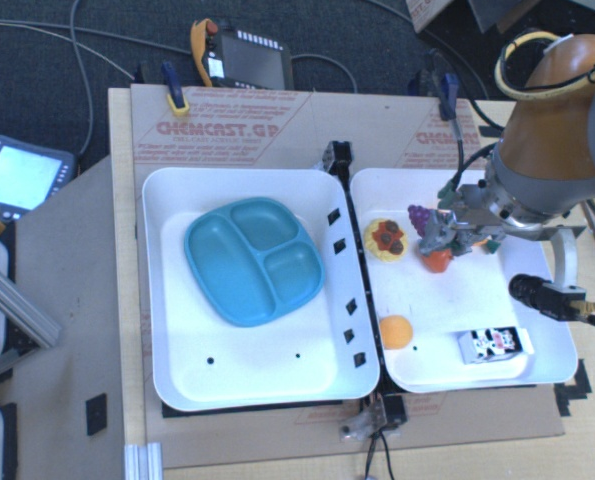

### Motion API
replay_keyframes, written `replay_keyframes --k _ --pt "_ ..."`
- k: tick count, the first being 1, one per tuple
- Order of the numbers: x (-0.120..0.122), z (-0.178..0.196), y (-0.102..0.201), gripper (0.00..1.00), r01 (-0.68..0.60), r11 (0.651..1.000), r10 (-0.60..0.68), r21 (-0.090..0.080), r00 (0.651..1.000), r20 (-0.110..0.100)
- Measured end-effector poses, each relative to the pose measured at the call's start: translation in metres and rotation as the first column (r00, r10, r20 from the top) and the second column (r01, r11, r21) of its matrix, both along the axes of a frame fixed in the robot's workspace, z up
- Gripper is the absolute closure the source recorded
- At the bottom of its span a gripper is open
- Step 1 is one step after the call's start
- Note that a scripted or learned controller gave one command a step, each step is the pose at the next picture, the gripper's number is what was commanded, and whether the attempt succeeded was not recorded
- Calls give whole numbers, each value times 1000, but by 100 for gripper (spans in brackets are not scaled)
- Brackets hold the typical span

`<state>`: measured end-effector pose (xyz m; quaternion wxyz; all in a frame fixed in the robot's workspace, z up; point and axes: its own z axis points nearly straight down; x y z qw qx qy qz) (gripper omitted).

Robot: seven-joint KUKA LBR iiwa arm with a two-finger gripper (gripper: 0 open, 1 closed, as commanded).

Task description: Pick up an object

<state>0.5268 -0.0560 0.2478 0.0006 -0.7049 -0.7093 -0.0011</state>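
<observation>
My gripper hangs over the upper middle of the right bin. A small red and orange object lies right under its tip; whether they touch I cannot tell. Purple grapes lie just left of the gripper. Further left, near the bin's left wall, sits a round yellow piece with red spots. An orange ball rests at the lower left of this bin. At the lower right lies a black and white box.
The left bin holds a blue divided plate. A black divider with clips runs between the bins. A black part of the arm juts over the right bin's right side. Cables and a screen lie beyond the bench.
</observation>
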Motion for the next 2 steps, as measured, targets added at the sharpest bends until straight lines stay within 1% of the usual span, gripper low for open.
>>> replay_keyframes --k 1,2 --pt "1 -2 58 100 0 1000 0 0 1000 -2" --pt "-11 3 112 100 -1 1000 1 1 1000 -3"
